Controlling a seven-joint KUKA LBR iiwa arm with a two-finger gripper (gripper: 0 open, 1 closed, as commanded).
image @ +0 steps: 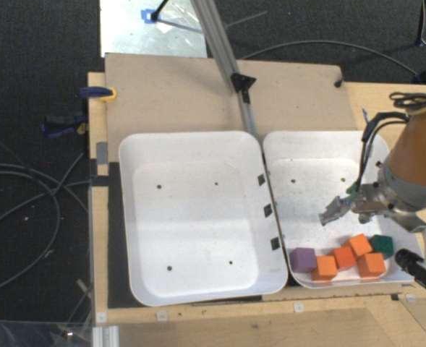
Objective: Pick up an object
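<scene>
Dark carpet and loose cables all around, with a tan bench [198, 92] bearing 2 shallow white bins side by side. Left bin [191, 215] bare white, marked by 4 small dark dots. Right bin [307, 172] holding every candidate for the pick, all crowded into its near right corner: 1 purple block [303, 259], 4 orange blocks [346, 255] touching or nearly touching one another, and 1 dark green block [382, 246] at the back of the cluster, against the orange ones.

Reaching in from the right, a grey arm with its orange band [419, 150] above the wrist. Gripper [335, 210] hanging over the right bin's floor, just beyond the cluster and apart from every block. Nothing visible between the fingers; too small and blurred to judge their spread, so cannot tell whether spread or closed.

Step in hand, judging from this: the approach, with no grasp made yet. Best target probably the purple block, at the cluster's left end with free floor on its left and far sides. Worth centring over it, aligning the fingers across its free faces, and descending straight down before closing. Risks: clipping the neighbouring orange block, pushing the target against the bin wall, or closing on 2 blocks at once. Packed orange blocks a poorer choice, with little room for fingers between them.
</scene>
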